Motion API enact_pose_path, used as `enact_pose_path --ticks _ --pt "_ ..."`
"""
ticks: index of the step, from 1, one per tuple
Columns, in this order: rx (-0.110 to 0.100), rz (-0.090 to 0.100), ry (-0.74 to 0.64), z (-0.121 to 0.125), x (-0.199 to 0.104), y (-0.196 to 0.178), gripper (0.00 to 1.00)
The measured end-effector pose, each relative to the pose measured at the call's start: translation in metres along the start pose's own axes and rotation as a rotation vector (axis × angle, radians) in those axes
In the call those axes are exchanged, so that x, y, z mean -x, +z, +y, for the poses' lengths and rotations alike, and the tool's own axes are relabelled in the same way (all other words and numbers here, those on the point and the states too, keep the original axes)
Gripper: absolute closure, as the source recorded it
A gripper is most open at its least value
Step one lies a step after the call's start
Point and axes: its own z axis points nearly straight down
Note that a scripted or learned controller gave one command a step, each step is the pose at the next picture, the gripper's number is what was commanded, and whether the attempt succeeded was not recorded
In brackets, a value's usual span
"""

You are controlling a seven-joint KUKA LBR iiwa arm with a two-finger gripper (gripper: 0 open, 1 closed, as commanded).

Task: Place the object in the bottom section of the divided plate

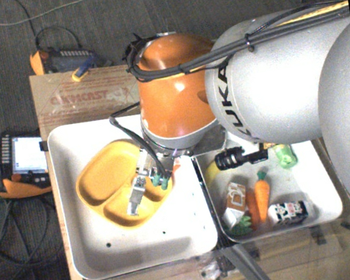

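Hanging over the yellow divided plate (pixel 112 183), the claw (pixel 144 186) points down at the plate's right side. I cannot tell what the claw is doing with its tips, because they are small and blurry. Something green (pixel 162 180) shows just right of the claw, with a bit of orange-red (pixel 176 164) right beside it, but I cannot tell what it is or if the claw has it.

The plate lies in the left white bin (pixel 95 256), under the claw. It has a ridge across it that makes sections.

To the right of the claw is the other white bin (pixel 329 206). In it lie a toy carrot (pixel 261 200), a small box (pixel 235 200), a little black-and-white carton (pixel 289 212) and a green bottle (pixel 285 155).

Behind the claw is the big grey arm (pixel 284 78) with its orange band (pixel 172 100). Past that is a brown board (pixel 82 100) on the table.
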Motion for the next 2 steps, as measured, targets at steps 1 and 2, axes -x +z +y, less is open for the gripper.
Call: enact_pose_path --ticks 1,2 --pt "0.002 -0.002 -0.045 0.0168 0.0016 -0.0165 0.0" --pt "0.002 -0.002 -0.046 0.0169 0.0015 -0.0164 0.0"
